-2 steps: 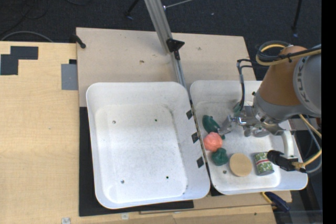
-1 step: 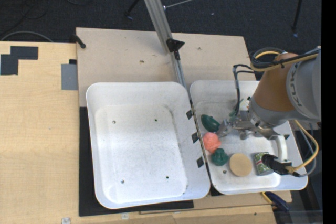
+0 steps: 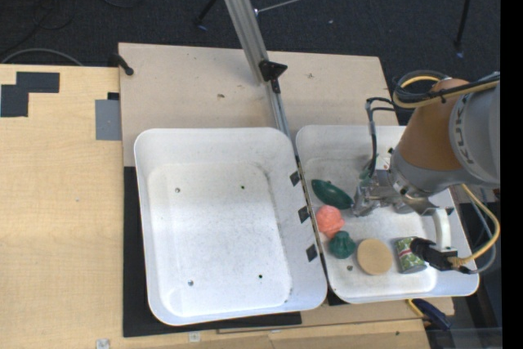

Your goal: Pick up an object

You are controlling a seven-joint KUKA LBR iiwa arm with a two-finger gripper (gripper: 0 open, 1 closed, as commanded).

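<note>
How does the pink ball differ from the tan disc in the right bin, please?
The pink ball is round and textured; the tan disc is flat and smooth. The ball sits against the bin's left wall, while the disc lies nearer the front edge. The disc looks wider. Both rest in the right bin.

Both bins are white, the left bin (image 3: 216, 225) flecked with fine dark specks, the right bin (image 3: 343, 145) the same. In the right one sit a dark green leaf-shaped piece (image 3: 331, 192), a salmon-pink ball (image 3: 329, 220), a deep green lump (image 3: 341, 244), a tan disc (image 3: 375, 257) and a small green patterned packet (image 3: 408, 254). The arm (image 3: 445, 139) is grey with an orange band. The table (image 3: 57, 200) is pale wood.
</note>
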